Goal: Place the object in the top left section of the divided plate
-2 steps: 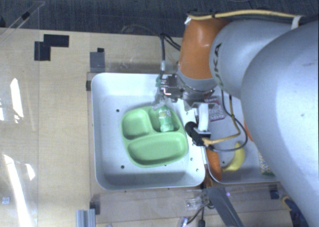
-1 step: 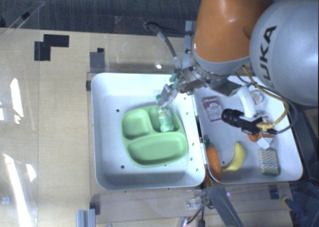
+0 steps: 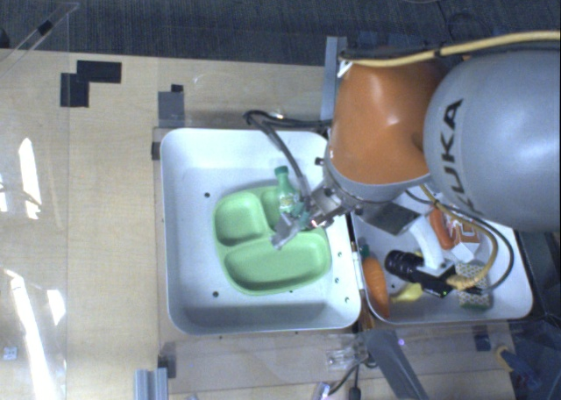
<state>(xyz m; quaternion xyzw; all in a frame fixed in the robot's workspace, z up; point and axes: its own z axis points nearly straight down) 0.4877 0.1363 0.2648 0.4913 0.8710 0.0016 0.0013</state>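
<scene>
Mid-frame, the gripper (image 3: 294,218) hovers over the green plate (image 3: 272,249), seemingly pinching a small green bottle (image 3: 283,186). Placing is underway; next, shift toward the plate's upper-left section and release.

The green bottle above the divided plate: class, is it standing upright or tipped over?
Roughly upright. The green bottle has its cap pointing up, above the green divided plate, at the end effector. Whether it rests on the plate: cannot tell.
</scene>
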